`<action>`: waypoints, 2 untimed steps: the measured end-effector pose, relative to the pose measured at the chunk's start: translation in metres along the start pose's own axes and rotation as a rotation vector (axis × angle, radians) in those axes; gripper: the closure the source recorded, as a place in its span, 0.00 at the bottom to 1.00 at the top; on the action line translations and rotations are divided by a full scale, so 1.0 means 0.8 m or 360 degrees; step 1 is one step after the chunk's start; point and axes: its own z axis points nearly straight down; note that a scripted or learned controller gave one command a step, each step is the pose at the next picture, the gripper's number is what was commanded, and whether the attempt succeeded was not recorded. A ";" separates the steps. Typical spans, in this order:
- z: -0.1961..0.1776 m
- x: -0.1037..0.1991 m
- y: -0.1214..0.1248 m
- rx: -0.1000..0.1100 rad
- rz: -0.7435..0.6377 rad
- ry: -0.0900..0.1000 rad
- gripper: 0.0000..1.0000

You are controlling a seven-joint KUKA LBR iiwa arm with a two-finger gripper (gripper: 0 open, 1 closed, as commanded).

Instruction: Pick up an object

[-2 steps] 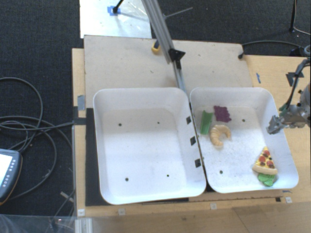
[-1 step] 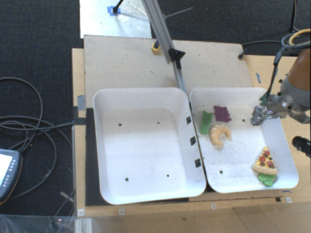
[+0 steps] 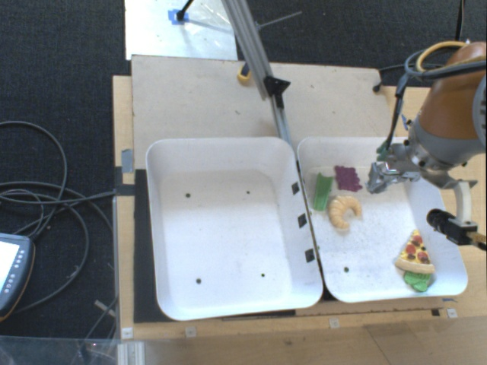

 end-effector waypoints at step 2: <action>-0.025 0.127 0.043 -0.0003 -0.0001 0.0000 1.00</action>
